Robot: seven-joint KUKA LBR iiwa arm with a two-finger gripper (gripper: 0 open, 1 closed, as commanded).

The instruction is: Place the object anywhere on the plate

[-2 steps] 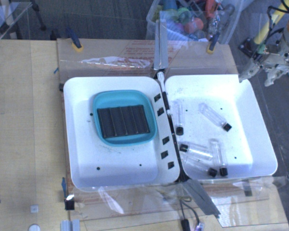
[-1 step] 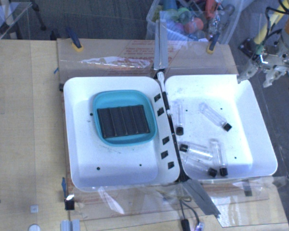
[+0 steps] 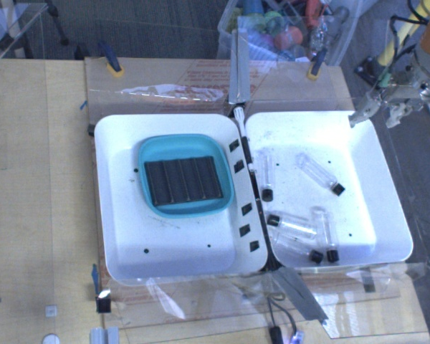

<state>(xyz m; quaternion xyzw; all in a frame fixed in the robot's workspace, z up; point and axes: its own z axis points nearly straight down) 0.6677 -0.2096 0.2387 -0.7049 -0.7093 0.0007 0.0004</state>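
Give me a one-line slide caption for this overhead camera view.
Blue plate holding a dark ridged block in the left bin; clear vials scattered in the right bin.

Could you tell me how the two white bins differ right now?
The left bin holds a teal plate with a dark ribbed block on it; the right bin holds several clear vials with black caps, lying scattered. Both are shallow, white and sit side by side.
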